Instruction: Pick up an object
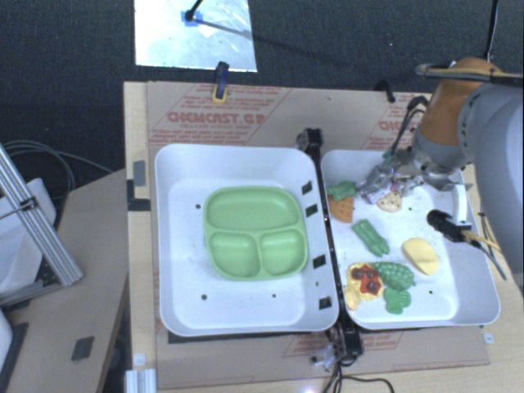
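Judging near to far, nothing looks lifted yet: the pizza (pixel 363 280), lettuce (pixel 395 275), cheese (pixel 421 255) and the okra (pixel 370 237), its long axis running from upper left to lower right, all lie on the right bin (pixel 471 305) floor. Beyond them the gripper (pixel 385 188) sits low over a cookie (pixel 390 201) at the bin's far end; whether it is spread or pinching, I cannot tell.

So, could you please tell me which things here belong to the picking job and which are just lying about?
Job: gripper, cookie, carrot, green pod, yellow piece, pizza slice, right bin.

Lying about: green tray, left bin, clamp.
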Controlling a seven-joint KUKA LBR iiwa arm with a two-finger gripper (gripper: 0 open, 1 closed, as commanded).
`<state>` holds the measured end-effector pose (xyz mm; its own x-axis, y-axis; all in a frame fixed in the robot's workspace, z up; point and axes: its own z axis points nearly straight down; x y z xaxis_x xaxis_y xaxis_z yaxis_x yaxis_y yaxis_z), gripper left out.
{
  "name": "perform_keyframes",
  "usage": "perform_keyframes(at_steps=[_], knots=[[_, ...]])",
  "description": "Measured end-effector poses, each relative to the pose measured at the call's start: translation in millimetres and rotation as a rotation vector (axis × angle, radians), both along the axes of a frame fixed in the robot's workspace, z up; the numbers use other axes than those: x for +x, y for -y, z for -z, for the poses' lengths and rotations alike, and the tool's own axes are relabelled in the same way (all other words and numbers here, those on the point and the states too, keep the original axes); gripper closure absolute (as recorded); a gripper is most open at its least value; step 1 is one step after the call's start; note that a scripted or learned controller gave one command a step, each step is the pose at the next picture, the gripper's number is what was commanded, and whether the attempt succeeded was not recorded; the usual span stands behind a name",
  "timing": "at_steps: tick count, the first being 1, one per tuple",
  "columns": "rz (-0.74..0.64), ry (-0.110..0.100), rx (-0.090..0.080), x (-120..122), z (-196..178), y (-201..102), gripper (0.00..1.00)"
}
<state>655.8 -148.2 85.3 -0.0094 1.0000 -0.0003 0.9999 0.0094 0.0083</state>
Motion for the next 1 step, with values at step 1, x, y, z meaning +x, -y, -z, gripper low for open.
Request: perform_keyframes(at_steps=[1], knots=[[0.001,-0.002,-0.003,-2.3,-11.2,3.5,1.00]])
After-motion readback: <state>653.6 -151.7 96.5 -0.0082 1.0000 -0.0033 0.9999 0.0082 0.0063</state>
